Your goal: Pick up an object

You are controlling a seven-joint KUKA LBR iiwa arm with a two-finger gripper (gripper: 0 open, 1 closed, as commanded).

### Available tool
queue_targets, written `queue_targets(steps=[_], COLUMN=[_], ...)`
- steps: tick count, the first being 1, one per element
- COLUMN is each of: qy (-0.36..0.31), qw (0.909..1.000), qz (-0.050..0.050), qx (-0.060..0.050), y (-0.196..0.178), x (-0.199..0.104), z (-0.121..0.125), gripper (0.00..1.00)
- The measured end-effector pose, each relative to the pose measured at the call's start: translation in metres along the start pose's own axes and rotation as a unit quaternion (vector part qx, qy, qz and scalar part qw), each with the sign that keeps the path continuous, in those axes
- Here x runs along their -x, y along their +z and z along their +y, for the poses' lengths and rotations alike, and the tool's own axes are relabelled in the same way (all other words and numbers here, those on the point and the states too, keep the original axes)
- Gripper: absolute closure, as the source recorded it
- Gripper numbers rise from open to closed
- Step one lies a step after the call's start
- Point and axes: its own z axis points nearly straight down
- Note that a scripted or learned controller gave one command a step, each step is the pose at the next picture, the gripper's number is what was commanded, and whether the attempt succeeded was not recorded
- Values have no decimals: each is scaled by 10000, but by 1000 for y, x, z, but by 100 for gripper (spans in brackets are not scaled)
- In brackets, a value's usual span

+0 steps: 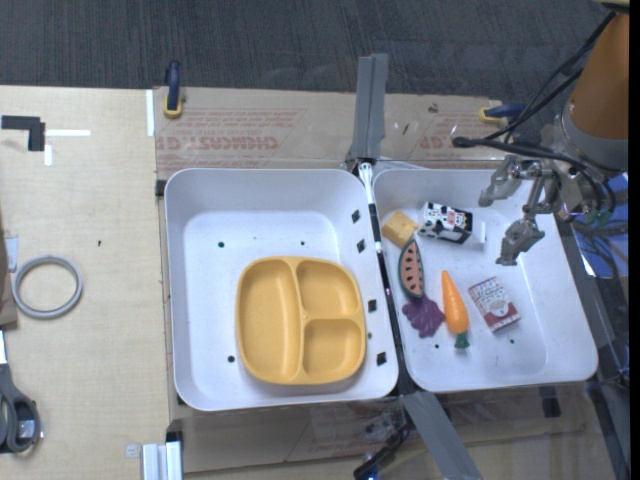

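Wooden bench with two white bins. Candidate objects lay in the right bin (560, 358): carrot (455, 305), red box (494, 303), watermelon slice (410, 269), black-and-white cow (445, 221). At their two o'clock hung the gripper (520, 218), fingers apart, holding nothing. Step: approach; next, probably descent over one item.

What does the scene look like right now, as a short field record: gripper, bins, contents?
gripper: above the right bin's upper right part, nothing visible between its fingers
left bin: holds a yellow divided plate
right bin: holds cheese wedge, cow toy, watermelon slice, purple grapes, carrot, red-and-white box
closest to gripper: red-and-white box and cow toy
bench, left side: grey tape roll
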Motion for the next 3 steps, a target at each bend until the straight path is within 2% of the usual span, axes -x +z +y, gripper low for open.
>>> queue_targets(steps=[1, 2, 3], qy=[-420, 2038, 2843], qw=[9991, 9789, 9587], qz=[6, 176, 6], qx=[3, -19, -2], y=[150, 165, 162], x=[12, 65, -4], z=[-17, -7, -16], gripper=[0, 0, 0])
